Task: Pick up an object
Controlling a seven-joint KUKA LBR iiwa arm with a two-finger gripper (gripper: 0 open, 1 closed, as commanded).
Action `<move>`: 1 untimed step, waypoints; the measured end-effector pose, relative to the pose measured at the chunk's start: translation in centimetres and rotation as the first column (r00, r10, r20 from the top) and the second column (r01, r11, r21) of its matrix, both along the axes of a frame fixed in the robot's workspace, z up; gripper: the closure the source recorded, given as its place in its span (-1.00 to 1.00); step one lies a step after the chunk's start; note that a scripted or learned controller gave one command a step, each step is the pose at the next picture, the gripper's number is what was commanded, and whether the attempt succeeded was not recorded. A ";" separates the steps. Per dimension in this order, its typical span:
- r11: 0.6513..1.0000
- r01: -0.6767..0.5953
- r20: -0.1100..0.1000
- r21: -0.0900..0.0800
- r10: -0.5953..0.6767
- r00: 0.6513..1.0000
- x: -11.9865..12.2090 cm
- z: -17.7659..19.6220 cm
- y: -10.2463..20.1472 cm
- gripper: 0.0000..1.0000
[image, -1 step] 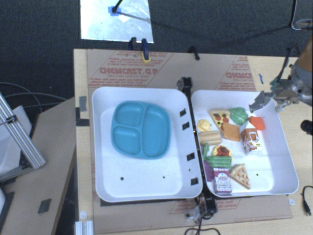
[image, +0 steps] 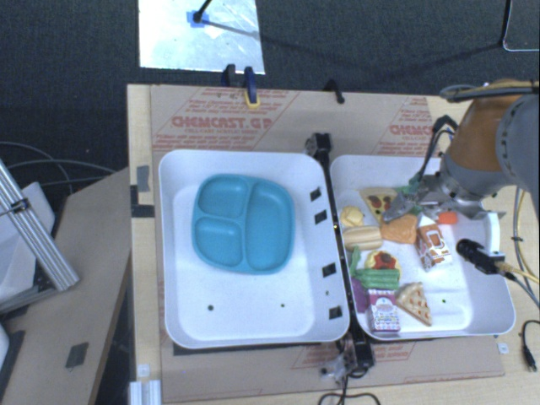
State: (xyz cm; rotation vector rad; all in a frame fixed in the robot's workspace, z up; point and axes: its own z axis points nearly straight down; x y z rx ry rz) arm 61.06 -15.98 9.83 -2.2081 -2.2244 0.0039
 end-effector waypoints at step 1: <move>1.000 -0.001 0.007 -0.002 0.001 1.000 -2.7 -1.5 5.6 -1.00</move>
